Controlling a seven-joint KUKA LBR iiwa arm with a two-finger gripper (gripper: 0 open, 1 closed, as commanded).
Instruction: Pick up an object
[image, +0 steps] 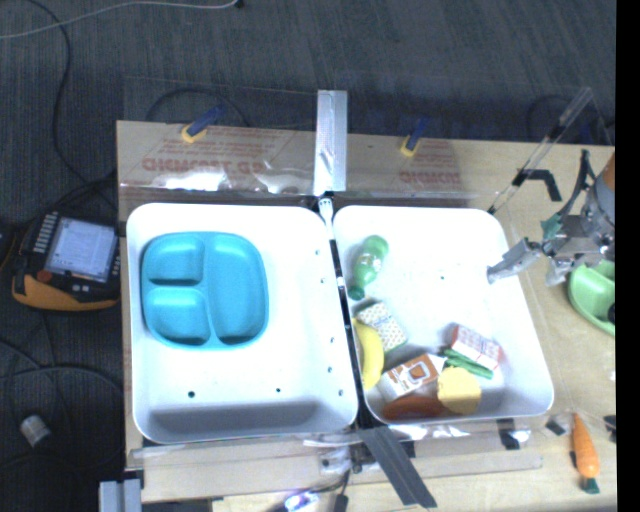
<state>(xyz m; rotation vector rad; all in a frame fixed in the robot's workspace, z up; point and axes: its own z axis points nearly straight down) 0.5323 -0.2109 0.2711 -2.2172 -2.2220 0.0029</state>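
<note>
Green bottle well left of gripper.

Arm: grey metal body with a sliver of orange at the wrist. Hand: grey, slim, pale finger. Thin grey rod and black bracket alongside.
</note>
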